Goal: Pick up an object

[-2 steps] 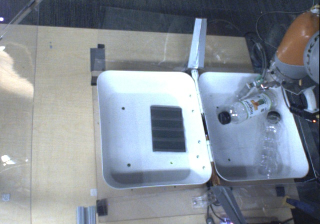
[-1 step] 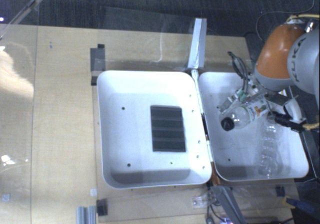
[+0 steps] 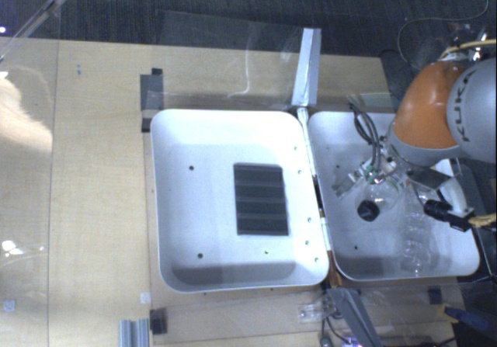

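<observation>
A dark grey ridged rectangular pad (image 3: 261, 198) lies flat in the middle of the left bin (image 3: 178, 182). My gripper (image 3: 371, 177) is down inside the right bin (image 3: 342, 252), in its upper middle part, under the orange-banded wrist (image 3: 425, 116). Just below the gripper is a small black round piece (image 3: 367, 209) with something clear and glassy around it. A transparent object (image 3: 413, 243) lies toward the right bin's lower right. Whether the gripper touches any of them is unclear.
A metal divider post (image 3: 306, 66) rises behind the seam between the two bins. Cables (image 3: 365, 124) trail from the arm over the right bin's back edge. Clear panels stand at the bench's left side and back.
</observation>
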